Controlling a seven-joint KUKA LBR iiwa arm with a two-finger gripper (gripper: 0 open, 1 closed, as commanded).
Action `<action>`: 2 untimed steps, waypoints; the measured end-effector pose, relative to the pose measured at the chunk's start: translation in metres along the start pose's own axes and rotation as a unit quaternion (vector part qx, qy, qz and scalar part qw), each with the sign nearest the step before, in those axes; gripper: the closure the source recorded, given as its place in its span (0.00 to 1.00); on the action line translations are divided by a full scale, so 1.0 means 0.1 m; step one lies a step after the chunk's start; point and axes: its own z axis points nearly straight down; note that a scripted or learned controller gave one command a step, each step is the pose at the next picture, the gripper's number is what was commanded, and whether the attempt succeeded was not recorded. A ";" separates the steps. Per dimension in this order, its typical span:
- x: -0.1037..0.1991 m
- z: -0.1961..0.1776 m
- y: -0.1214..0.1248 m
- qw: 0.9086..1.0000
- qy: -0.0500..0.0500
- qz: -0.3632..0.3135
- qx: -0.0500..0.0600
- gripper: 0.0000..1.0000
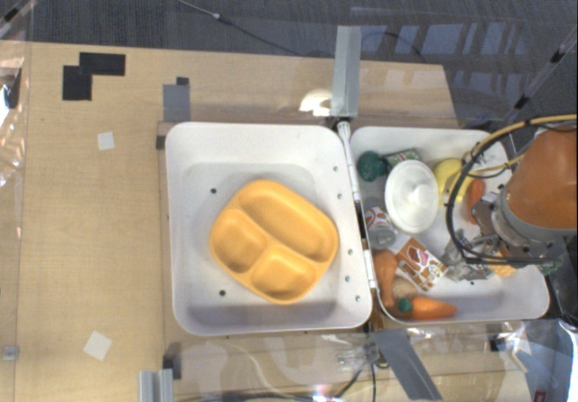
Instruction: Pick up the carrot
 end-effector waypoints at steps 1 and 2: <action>0.00 -0.05 -0.06 0.998 0.003 0.056 -0.005 1.00; 0.14 -0.07 -0.19 1.000 0.003 0.020 -0.005 1.00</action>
